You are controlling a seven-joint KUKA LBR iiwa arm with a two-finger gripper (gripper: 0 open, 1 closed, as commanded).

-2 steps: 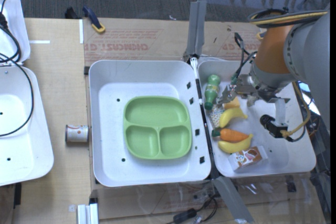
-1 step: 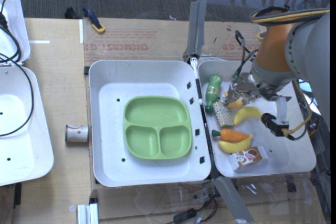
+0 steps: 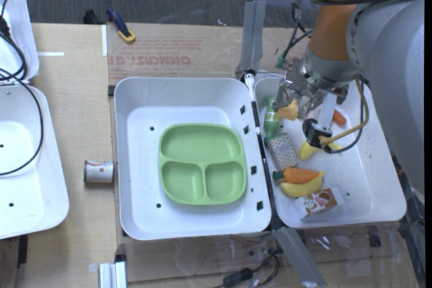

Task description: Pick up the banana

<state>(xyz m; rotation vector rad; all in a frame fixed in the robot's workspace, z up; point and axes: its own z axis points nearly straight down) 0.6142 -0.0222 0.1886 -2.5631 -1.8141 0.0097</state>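
Looking at the banana [image 3: 295,190] first: I read it as the yellow curved thing in the right bin [image 3: 368,189], toward that bin's near edge. Its long axis runs roughly left to right across the camera view. An orange piece [image 3: 302,175] lies along its far side, touching it, maybe partly on top. A small carton [image 3: 317,202] sits just beside its right end.

The hand [image 3: 304,103] is farther back in the same bin, so the banana lies from it toward the near edge and only a bit left. That's the relation that matters, I'd say: come toward the near edge, then close across the short width, which means squeezing front to back. I can't tell whether the hand is apart or together, since the wrist hardware covers it. Nothing shows clamped in it.

Between hand and banana there's a grey mesh pad [image 3: 282,150] and a small yellow piece [image 3: 308,150], which I can't identify for sure. A green bottle [image 3: 271,121] stands by the bin's left wall. My guess at the risk: the orange piece gets grabbed along with the banana, or instead of it.

Further out, the left bin [image 3: 135,145] holds a green divided plate [image 3: 202,164], and both bins rest on the desk [image 3: 67,57]. The arm [image 3: 337,10] comes in from the right.
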